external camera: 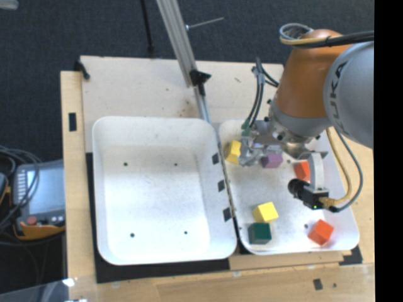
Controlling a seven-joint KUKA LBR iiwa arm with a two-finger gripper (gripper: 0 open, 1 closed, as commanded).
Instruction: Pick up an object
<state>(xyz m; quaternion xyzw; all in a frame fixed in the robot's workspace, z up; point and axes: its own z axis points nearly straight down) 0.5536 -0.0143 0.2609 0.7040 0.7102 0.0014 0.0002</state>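
My gripper [253,154] hangs low over the upper left part of the right bin [286,247], under the orange band of the arm. A yellow block [233,151] sits just left of the fingers and a purple block [272,161] just right of them. Whether either block is touched I cannot tell. Further down the bin lie another yellow block [266,212], a dark green block [259,233] and an orange block [321,231]. A second orange block [302,169] shows partly behind the wrist hardware.
The left bin [157,187] lies beside the right one, sharing a middle rim. A slanted metal pole [182,49] rises from the back of the bench. Cables loop around the wrist at the right. A small device with a screen [34,197] sits off the bench's left side.
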